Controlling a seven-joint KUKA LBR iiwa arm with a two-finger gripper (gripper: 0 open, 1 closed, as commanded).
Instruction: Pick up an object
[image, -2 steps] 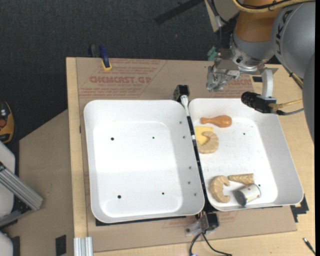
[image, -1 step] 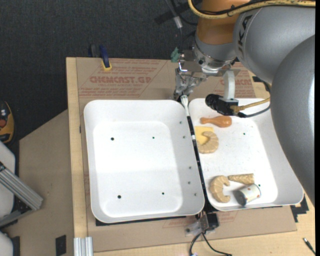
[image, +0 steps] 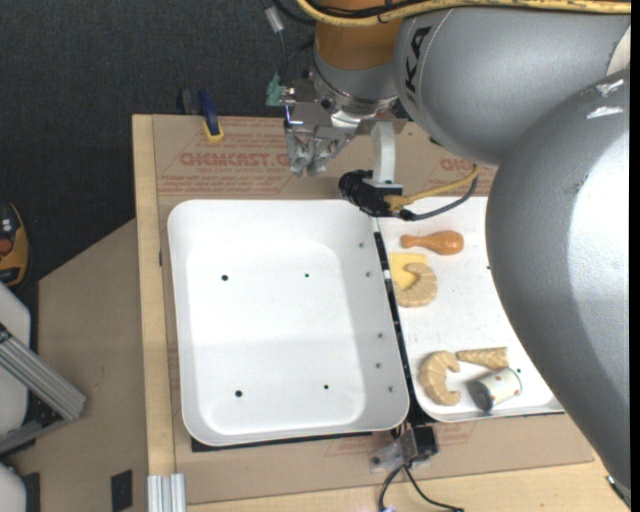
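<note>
Camera view: the grey arm (image: 520, 80) enters from the right and fills the upper right of the picture. Its orange band sits at the top, just above the wrist.

1. Tool (image: 311, 163): located over the brown tabletop (image: 160, 420), just beyond the far rim of the left bin (image: 180, 300) and near that bin's far right corner. It hangs over the red lettering printed on the surface. Whether the tool is released or clenched cannot be told from this angle.

2. Left bin: white and shallow, with a few small dark dots on its floor. Its right wall lies against the right bin (image: 460, 300).

3. Right bin: carries the objects available for picking, all well apart from the tool.
   - An orange-brown drumstick-shaped piece (image: 434, 241) lies at the far end.
   - A yellow piece (image: 404, 267) lies just nearer, close to the shared wall, touching a round tan pastry (image: 420, 288).
   - A curved tan croissant shape (image: 438, 378) lies at the near end.
   - A tan bread piece (image: 483, 356) lies just beside it to the right.
   - A small white and grey cylinder (image: 498, 387) lies on its side, touching or nearly touching the bread piece.

4. A blue and yellow clamp (image: 209, 113) sits on the far edge of the tabletop, left of the tool.
</note>
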